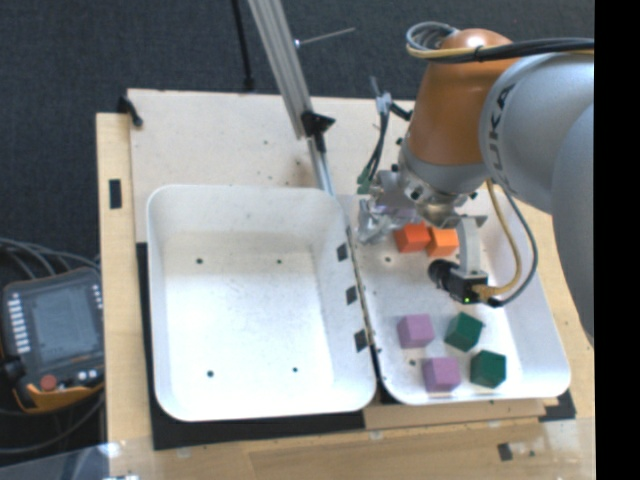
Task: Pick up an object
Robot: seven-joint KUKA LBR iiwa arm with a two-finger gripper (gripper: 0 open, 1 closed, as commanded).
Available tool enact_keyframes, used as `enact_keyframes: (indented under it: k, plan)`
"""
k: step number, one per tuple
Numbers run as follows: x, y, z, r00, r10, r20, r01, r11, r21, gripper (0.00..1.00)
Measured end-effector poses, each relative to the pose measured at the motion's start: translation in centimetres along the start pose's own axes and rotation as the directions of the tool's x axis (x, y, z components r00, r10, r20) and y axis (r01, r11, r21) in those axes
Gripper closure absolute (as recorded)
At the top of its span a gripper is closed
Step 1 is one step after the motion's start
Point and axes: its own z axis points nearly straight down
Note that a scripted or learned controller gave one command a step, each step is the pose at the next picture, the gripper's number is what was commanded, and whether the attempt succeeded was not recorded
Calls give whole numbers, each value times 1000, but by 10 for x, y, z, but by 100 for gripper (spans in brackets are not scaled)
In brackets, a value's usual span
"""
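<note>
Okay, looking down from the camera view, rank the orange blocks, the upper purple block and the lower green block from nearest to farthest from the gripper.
1. Orange blocks: right beside the gripper, near the top of the right bin.
2. Upper purple block: lower in that bin, toward the divider.
3. Lower green block: near the bin's bottom edge, farthest away.

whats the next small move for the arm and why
Probably ease the gripper straight down over the orange blocks. It sits low in the right bin, right beside them, while the purple and green blocks lie nearer the front.
</note>
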Motion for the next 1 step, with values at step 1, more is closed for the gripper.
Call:
enact_keyframes:
  k: [1]
  plan:
    - [43,-24,6,1000,2,2,-2,1000,1,100]
